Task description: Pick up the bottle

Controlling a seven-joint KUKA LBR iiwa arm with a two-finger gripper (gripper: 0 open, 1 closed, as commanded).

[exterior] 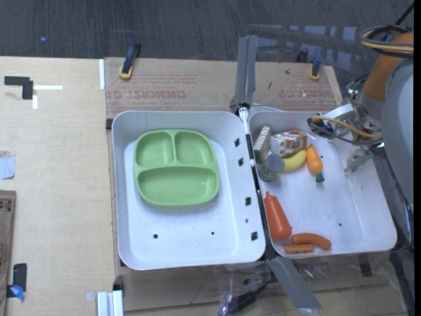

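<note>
The bottle (277, 218) is orange-red with a narrow neck. It lies on its side in the right bin (355, 229), along the left wall near the front, neck pointing to the back. My gripper (357, 151) hangs over the bin's right back part, below the orange band of the arm (385, 78). It is well to the right of the bottle and behind it, not touching it. Cables and metal parts around the wrist blur its outline.
A green divided plate (176, 168) lies in the left bin (191, 242). At the right bin's back left sit a small carton (289, 141), a banana (294, 161), a carrot (314, 161), a grey can (269, 168) and a pale cob (262, 139). A sausage (311, 240) lies at the front.
</note>
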